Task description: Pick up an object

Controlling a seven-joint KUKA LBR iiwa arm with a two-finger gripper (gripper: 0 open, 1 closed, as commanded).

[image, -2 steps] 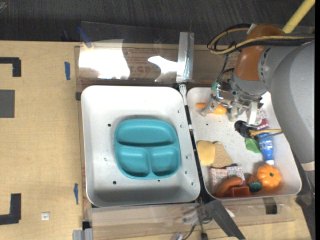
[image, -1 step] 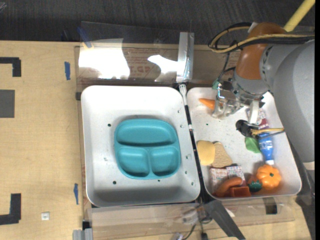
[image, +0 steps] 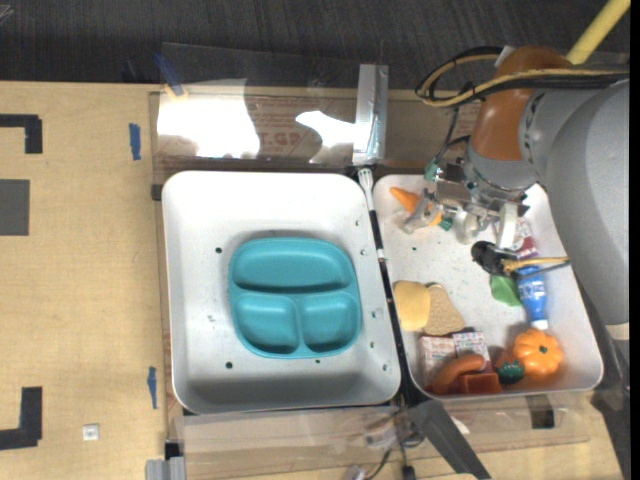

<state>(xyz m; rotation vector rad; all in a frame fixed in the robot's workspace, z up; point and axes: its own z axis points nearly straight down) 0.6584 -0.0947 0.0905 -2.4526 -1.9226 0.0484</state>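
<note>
So, at the near end of the right bin [image: 455, 268] sits a crowd: an orange pumpkin [image: 540, 354], a reddish sausage-like piece [image: 458, 369], a printed packet [image: 455, 345]; just behind those, a tan slice of bread [image: 441, 313] against a pale yellow lump [image: 410, 299], and along the view's right wall a blue tube [image: 532, 296] with a green piece [image: 503, 288] beside it; all of these are well apart from the tool.

Farther back, at the far end of the same bin, the gripper [image: 448, 211] hangs low over the white floor; whether it is open or closed I cannot tell, since the wrist and its metalwork hide that, and nothing can be seen held in it.

Farthest back, in the far corner by the wall shared with the left bin [image: 200, 268], lies the carrot [image: 404, 196]; it is the likeliest pick, being just beside the gripper, on its side toward the view's left; its long axis seems to slant from that corner down toward the gripper, with a speck of green at the end close to it; a short sideways shift toward the shared wall, closing across that axis, looks like what a grasp needs; the wall is close, so there is little room to spare.
</note>
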